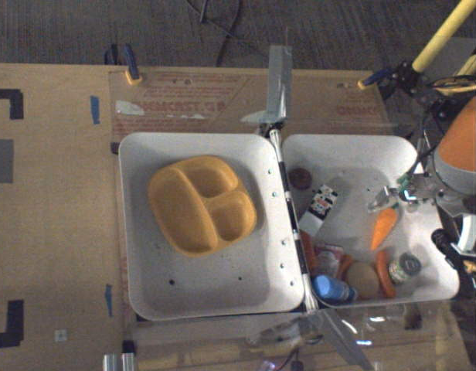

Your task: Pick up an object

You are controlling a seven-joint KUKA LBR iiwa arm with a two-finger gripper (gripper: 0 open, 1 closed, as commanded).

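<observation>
My gripper (386, 198) reaches in from the right and hangs over the right part of the right bin (354, 151). An orange carrot (383, 229) lies directly below it, its upper end close to the gripper's tip; whether they touch is unclear. A white bottle with black cow patches (320, 205) lies to the gripper's left. A dark brown round piece (300, 178) sits near the bin's left wall. Along the front lie a blue bottle (331, 288), a tan potato-like lump (362, 279) and a small jar with a green lid (404, 267).
The left bin (137, 284) holds an orange divided plate (201, 204). A metal divider (278, 91) rises between the bins at the back. Red and orange pieces (385, 278) crowd the right bin's front. Cables and a yellow pole (447, 29) stand at the far right.
</observation>
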